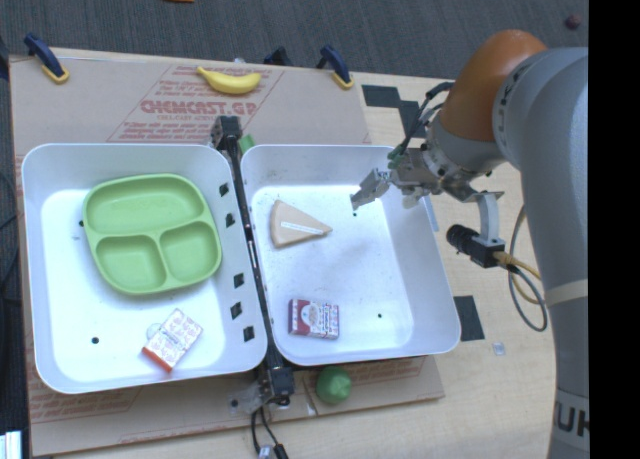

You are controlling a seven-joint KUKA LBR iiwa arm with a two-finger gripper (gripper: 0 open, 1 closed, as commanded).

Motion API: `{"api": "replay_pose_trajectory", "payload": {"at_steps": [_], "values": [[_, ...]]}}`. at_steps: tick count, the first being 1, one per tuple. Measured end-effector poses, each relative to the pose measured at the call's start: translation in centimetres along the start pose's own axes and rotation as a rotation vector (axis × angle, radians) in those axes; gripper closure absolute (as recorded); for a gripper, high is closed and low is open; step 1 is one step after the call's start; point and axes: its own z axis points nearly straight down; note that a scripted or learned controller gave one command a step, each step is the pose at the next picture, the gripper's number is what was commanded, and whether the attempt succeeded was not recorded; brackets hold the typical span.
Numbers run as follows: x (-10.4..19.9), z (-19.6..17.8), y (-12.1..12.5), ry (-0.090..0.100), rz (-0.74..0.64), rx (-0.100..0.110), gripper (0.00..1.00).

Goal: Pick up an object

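Up at the right bin's [425, 247] far right corner, the gripper [368, 190] hangs with its fingers slightly parted, nothing between them. Just to its left, apart from it, lies a sandwich wedge [295, 224]; a red carton [314, 318] rests nearer the front wall. In the left bin [40, 247] sit a green divided plate [152, 232] and a small packet [172, 338].

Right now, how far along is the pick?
Nothing looks picked yet. The pincer hangs over the right bin, with nothing visible between its fingers. The sandwich wedge and red carton lie on the bin floor. Descent, grasp and lift remain.
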Motion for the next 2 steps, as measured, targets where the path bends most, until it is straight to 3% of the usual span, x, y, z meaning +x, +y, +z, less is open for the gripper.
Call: {"api": "replay_pose_trajectory", "payload": {"at_steps": [1,2], "values": [[0.0,4.5,-3.1,-0.001,-0.002,0.003,0.00],[1.6,3.4,3.9,0.000,-0.002,-0.001,0.00]]}}
